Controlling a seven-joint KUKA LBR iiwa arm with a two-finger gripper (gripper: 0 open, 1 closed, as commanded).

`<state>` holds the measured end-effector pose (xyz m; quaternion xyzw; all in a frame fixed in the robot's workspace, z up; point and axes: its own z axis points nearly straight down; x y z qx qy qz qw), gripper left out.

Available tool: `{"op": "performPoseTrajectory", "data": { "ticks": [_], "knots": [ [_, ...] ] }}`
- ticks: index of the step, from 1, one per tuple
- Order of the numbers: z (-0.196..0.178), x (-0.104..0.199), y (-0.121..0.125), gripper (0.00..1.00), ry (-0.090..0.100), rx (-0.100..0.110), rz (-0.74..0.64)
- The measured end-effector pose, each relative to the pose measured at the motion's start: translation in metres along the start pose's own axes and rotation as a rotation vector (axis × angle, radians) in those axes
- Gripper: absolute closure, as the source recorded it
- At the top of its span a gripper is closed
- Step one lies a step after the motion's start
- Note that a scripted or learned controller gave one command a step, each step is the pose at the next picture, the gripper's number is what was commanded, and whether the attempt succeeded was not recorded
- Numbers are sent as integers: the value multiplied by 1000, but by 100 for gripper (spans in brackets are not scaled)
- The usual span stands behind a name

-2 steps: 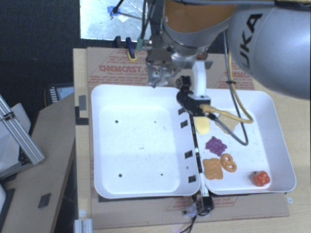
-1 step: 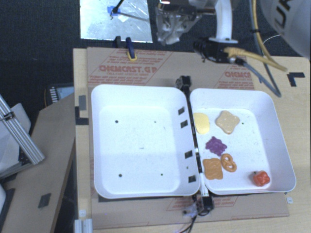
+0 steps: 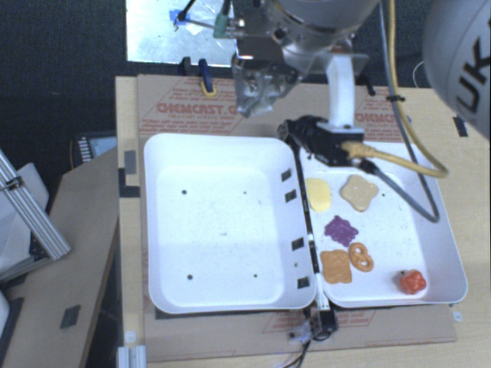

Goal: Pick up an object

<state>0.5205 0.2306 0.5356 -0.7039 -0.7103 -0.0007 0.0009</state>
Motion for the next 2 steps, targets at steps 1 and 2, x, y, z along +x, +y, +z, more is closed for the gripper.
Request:
{"op": "performPoseTrajectory", "data": {
  "ticks": [1,2],
  "knots": [
    [-11,-1,3,100,1,-3,2],
    [-11,-1,3,0,1,-3,1]
  ]
}}
